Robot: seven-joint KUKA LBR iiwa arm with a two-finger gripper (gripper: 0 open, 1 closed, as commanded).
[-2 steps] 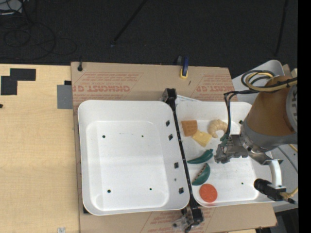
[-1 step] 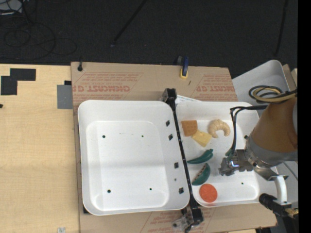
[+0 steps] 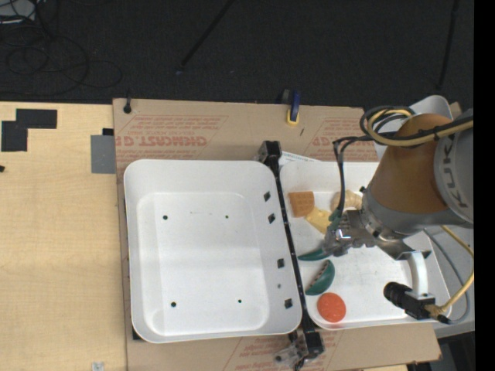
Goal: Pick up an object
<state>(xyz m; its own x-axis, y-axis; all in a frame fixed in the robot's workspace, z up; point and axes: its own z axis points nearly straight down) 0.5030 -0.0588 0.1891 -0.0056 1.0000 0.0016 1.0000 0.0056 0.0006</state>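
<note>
Currently I see the gripper (image 3: 337,238) low in the right bin (image 3: 363,304), mid-right of frame, beside a yellow piece (image 3: 319,221) and green pieces (image 3: 319,275); grip state indeterminate, and crowding risks a glancing miss.

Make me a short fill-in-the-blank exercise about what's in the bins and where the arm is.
1. The gripper hangs over the ____ bin.
2. The round object near that bin's front edge is ____ in colour.
3. The curved green piece lies just ____ the round object in the view.

Missing words: right; orange; above
</note>
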